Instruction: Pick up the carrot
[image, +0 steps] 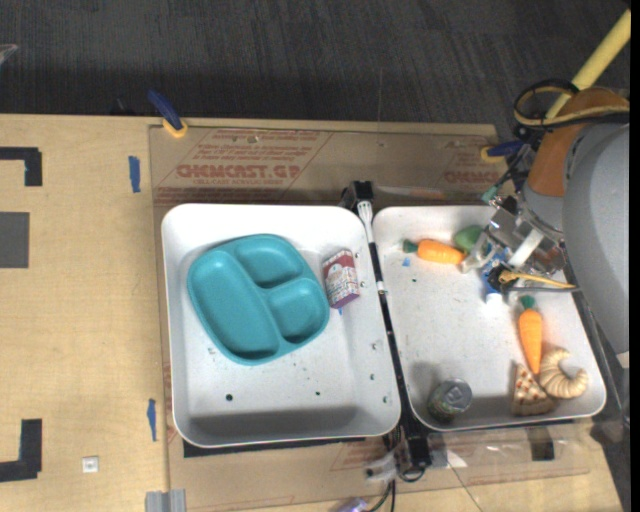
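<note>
Gripper (515, 262) hangs over right bin (440, 330) near its far-right corner; jaw state can't be told from this angle. Two carrots in that bin: one (438, 252) by far wall just left of gripper, another (530, 338) below gripper, tip toward a croissant (562, 378). Teal divided tray (258, 296) & small can (341, 277) sit in left bin (200, 400)

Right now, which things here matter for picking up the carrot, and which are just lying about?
Job:
orange carrot at back
orange carrot at right
gripper

Lying about:
teal divided plastic plate
small red-labelled can
grey round tin
beige croissant
</note>
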